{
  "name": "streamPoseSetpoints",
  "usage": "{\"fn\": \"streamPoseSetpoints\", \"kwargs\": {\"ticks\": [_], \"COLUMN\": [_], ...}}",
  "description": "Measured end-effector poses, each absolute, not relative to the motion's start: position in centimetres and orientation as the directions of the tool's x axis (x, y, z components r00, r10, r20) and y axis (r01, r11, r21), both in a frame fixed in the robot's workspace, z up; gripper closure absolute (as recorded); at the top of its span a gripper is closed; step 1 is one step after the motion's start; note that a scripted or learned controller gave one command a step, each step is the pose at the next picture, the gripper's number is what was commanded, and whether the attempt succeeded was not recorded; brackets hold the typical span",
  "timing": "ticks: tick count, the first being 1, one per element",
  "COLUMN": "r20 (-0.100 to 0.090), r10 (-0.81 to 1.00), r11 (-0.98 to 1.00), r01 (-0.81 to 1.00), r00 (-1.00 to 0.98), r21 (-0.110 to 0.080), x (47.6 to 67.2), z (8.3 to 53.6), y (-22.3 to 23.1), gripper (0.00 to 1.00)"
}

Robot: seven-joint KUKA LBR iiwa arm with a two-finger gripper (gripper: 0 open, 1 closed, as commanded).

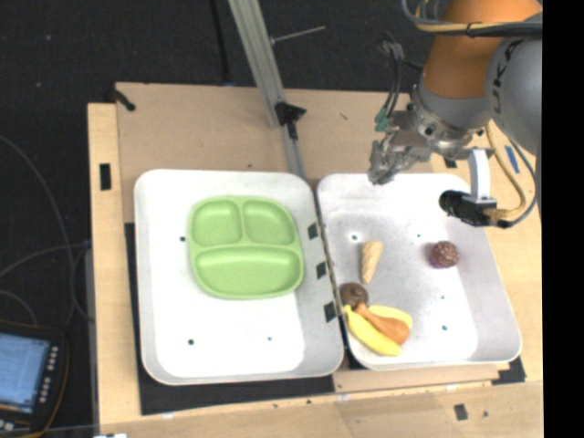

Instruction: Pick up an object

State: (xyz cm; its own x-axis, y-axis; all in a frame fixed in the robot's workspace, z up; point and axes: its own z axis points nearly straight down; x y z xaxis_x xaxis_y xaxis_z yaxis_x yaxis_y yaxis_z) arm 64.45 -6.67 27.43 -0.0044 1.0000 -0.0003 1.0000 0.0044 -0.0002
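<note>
The right bin (pixel 474 336) holds several small objects: a tan cone-shaped piece (pixel 370 259) near its middle left, a dark purple ball (pixel 444 255) to the right, a brown round piece (pixel 352 294), and a yellow banana (pixel 370 336) with an orange carrot (pixel 385 320) at the front left. My gripper (pixel 384 167) hangs over the back left corner of the right bin, above and behind the tan piece. Nothing shows between its fingers.
The left bin (pixel 164 345) carries a green divided plate (pixel 246 247). A metal camera pole (pixel 260 53) rises behind the gap between the bins. A black cable fitting (pixel 467 205) hangs from the arm over the right bin's back.
</note>
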Motion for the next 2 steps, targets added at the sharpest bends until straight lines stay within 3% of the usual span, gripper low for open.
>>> {"fn": "streamPoseSetpoints", "kwargs": {"ticks": [2], "r20": [0.0], "r10": [1.0], "r11": [0.005], "r01": [1.0], "r00": [-0.005], "r21": [-0.001], "x": [60.9], "z": [24.6], "y": [1.7], "gripper": [1.0]}}
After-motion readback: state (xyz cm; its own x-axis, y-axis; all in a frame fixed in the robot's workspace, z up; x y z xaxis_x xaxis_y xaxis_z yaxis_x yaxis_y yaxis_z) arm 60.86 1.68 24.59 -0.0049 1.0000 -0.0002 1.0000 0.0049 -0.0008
